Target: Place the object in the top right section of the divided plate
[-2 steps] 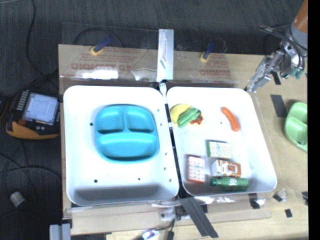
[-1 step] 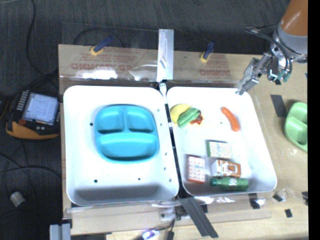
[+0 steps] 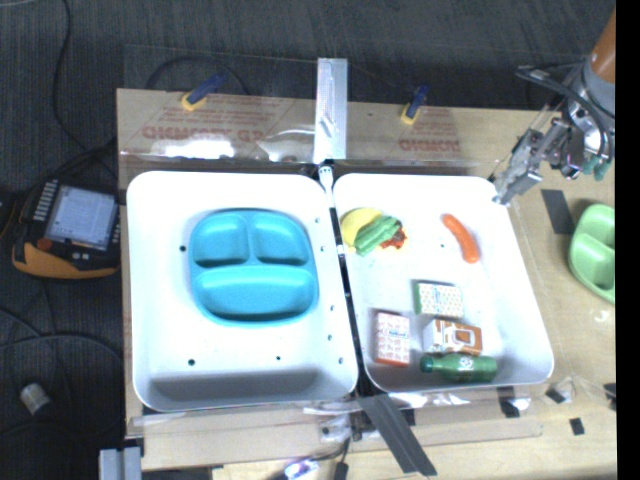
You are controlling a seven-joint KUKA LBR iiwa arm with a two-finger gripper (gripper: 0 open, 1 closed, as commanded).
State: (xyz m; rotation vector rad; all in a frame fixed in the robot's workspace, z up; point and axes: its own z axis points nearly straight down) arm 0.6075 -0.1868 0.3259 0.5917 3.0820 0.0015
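Observation:
A blue divided plate [image 3: 252,265] lies in the left white bin [image 3: 160,308], with two small sections at the top and one wide section below. All its sections are bare. The right bin [image 3: 520,298] holds the loose objects: a yellow and green toy [image 3: 368,229], an orange sausage [image 3: 461,237], three small boxes [image 3: 438,298] [image 3: 392,337] [image 3: 455,338] and a green bottle [image 3: 458,367]. My gripper [image 3: 512,179] hangs at the right bin's top right corner, above the rim, with nothing seen in it.
A green cup-like object [image 3: 596,248] sits on the bench to the right of the bins. A metal post [image 3: 331,108] stands behind the seam between the bins. Yellow and blue clamps [image 3: 203,91] [image 3: 414,105] hold the back board.

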